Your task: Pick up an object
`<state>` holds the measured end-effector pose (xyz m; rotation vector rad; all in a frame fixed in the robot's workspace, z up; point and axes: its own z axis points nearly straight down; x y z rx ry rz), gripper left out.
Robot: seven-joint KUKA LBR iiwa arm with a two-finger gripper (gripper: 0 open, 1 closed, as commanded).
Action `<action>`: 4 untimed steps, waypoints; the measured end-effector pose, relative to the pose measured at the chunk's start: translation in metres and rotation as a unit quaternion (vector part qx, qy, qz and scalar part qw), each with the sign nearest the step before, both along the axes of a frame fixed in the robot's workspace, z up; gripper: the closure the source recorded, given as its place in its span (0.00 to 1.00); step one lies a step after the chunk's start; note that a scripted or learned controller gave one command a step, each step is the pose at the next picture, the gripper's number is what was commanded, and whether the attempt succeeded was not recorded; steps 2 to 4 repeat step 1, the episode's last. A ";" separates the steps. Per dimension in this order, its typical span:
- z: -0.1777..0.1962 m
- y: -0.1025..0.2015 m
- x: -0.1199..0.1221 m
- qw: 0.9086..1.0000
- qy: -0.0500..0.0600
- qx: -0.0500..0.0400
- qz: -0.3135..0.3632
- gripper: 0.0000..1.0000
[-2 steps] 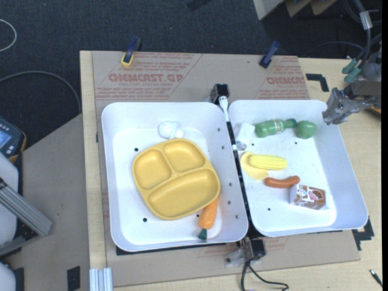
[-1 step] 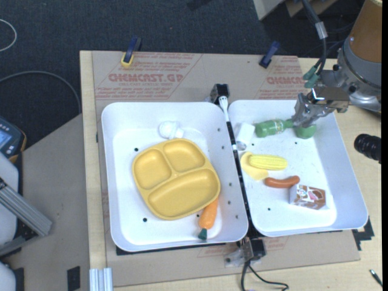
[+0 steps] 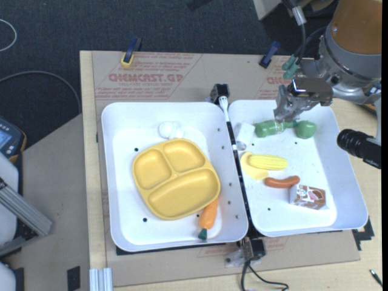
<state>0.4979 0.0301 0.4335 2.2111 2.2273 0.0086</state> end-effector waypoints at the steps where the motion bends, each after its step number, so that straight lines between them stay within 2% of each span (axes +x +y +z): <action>1: -0.075 0.022 -0.020 1.000 0.008 -0.001 -0.002 1.00; 4: -0.075 0.022 -0.020 1.000 0.008 -0.001 -0.002 1.00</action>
